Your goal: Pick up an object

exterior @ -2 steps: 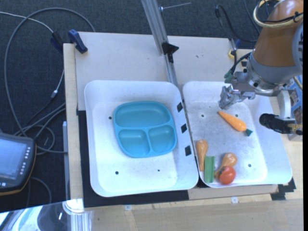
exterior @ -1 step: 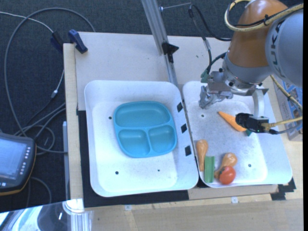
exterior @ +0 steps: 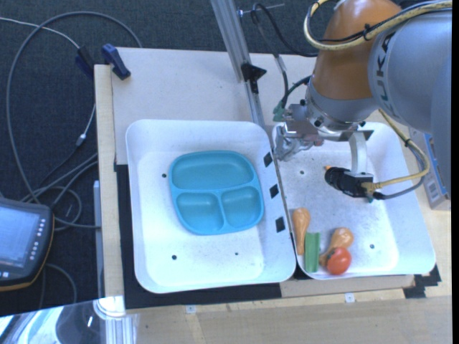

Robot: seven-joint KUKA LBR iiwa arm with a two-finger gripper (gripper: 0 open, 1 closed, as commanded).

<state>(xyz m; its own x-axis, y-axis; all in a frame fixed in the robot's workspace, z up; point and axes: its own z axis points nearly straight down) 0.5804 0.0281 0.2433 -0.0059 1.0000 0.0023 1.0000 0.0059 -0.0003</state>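
Jaws over far left corner of right bin [exterior: 387, 213]; released or clenched, cannot tell. Carrot [exterior: 301, 223] lies toward near rim from jaws, long axis along bin's left wall.

Carrot [exterior: 300, 223], green stick [exterior: 312, 252], orange piece [exterior: 342, 236] and red tomato [exterior: 338, 261] lie clustered — at the right bin's [exterior: 391, 213] near edge.
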